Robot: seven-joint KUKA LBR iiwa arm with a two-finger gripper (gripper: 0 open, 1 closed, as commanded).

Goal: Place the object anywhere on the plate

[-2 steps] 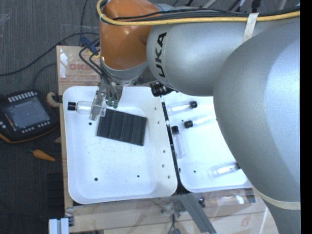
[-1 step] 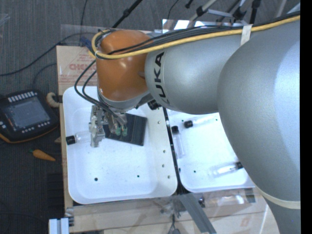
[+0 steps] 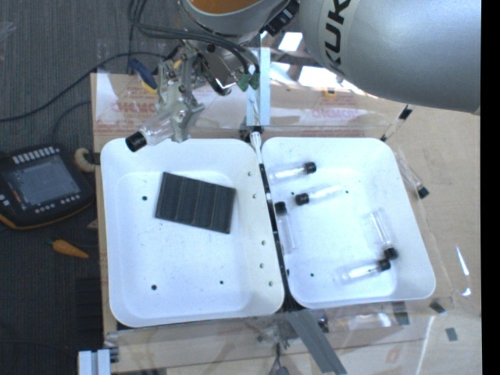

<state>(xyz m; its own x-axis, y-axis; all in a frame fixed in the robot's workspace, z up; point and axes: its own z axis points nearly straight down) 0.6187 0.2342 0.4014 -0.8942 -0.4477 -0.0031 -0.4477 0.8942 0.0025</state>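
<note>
Tube (image 3: 150, 136) in end effector (image 3: 176, 123) above plate (image 3: 195, 202)

1. bright, even light from above; both white bins (image 3: 117, 209) are nearly washed out.
2. glare patches sit on the counter (image 3: 328, 80) behind the bins.
3. the arm (image 3: 406, 30) up close is soft, out of focus.
4. shadows are faint and short.

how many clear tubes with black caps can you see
6. One clear plastic tube with a black cap is in the end effector above the left bin's back rim. Five lie in the right bin. Others may be hidden.
</note>
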